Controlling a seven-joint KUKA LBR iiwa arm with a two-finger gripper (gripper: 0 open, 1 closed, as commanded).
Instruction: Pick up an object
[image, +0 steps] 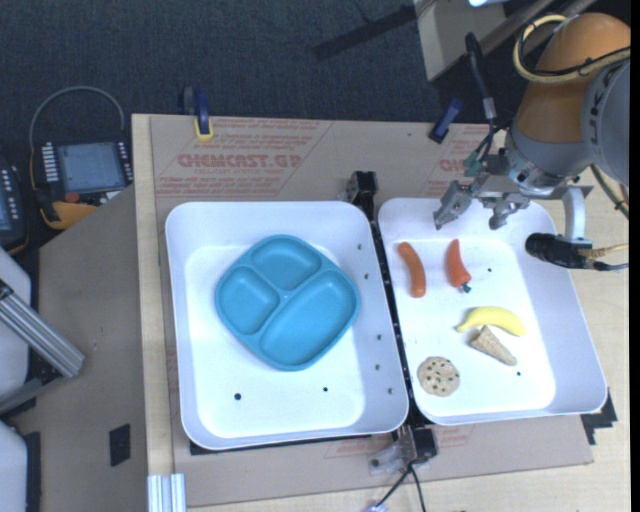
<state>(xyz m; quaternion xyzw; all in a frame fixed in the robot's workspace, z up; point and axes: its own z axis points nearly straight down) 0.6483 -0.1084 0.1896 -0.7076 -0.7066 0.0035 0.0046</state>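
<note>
- A blue divided plate (288, 300) lies in the left bin (190, 330), far to the left of the end effector and lower in the view; its three compartments hold nothing visible.
- The left bin and the right bin (575, 330) sit side by side on the cardboard-covered table (150, 250), their inner rims almost touching.
- An orange sausage-shaped piece (412, 269) lies in the right bin, below and a little left of the end effector, roughly upright in the view.
- A round cookie (438, 376) sits near the bin's lower rim, well below the end effector.
- A second reddish-orange piece with a small green tip (457, 264) lies just right of the first, apart from it, nearly straight below the end effector.
- The end effector (470, 213) hangs over the upper edge of the right bin, its two fingers spread apart with nothing between them.
- A yellow banana (492, 319) lies below the end effector, well apart from it.
- A tan wedge (493, 346) rests just under the banana, touching or nearly touching it.
</note>
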